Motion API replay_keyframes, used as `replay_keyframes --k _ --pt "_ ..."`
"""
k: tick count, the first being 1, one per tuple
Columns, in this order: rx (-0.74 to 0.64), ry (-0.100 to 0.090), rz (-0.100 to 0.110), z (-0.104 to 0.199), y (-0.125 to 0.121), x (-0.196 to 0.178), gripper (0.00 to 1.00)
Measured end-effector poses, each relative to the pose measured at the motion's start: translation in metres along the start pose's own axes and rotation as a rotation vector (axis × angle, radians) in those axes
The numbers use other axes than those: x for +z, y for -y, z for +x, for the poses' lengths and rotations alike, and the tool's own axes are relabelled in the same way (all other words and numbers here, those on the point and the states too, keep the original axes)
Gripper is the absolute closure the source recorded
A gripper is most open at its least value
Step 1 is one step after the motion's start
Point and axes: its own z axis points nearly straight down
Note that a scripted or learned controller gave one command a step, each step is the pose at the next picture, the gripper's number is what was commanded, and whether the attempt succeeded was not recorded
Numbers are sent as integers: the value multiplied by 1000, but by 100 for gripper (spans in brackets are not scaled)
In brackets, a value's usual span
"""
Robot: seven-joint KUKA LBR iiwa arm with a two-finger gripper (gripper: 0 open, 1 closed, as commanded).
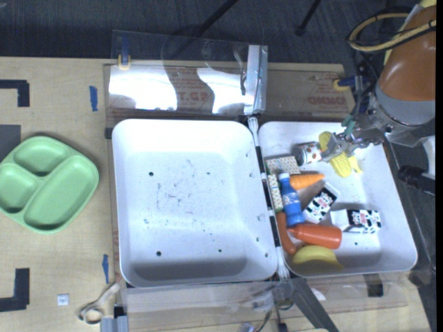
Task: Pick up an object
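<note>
My gripper (344,142) hangs low over the back of the right bin (398,244), on the grey arm with the orange band (410,75) coming in from the upper right. Directly under and in front of it lies a yellow ribbed object (345,164). Just to its left is a small silver can (306,153). Further forward sit an orange carrot-like piece (307,181), a blue bottle (290,200), two black-and-white cow-patterned pieces (320,203) (364,219), a red-orange object (319,235) and a yellow-green piece (315,256). Nothing is visibly lifted.
The left bin (187,185) adjoins the right one along a central divider. A green divided plate (46,183) rests on the wooden bench at far left. A clear panel (187,81) stands behind the bins. Cables (377,30) loop near the arm.
</note>
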Motion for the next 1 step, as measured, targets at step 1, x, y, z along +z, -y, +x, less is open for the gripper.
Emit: replay_keyframes --k 1 --pt "20 -2 3 49 22 36 100"
